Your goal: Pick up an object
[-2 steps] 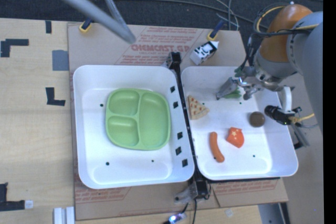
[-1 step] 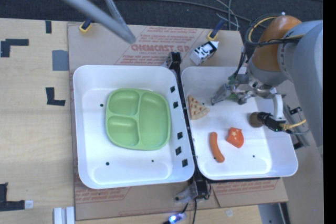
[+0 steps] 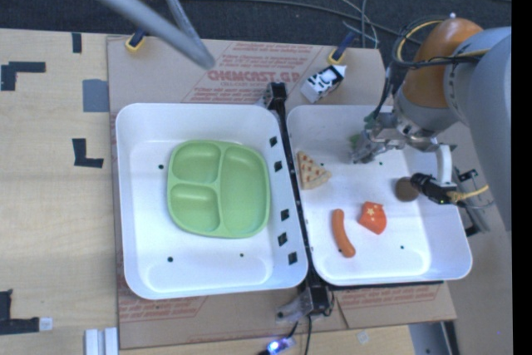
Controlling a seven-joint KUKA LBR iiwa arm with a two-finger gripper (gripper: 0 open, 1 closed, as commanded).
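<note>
Food lies loose across the right bin (image 3: 449,262): pizza slice (image 3: 312,171) at its left wall, sausage (image 3: 342,232) and strawberry (image 3: 373,217) toward the front edge, all well apart. Gripper (image 3: 363,147) hangs near the back edge, clasping nothing I can see, with open floor between it and the strawberry

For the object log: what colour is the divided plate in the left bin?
Light green, plain, no pattern. The divided plate shows clearly in the camera view.
</note>
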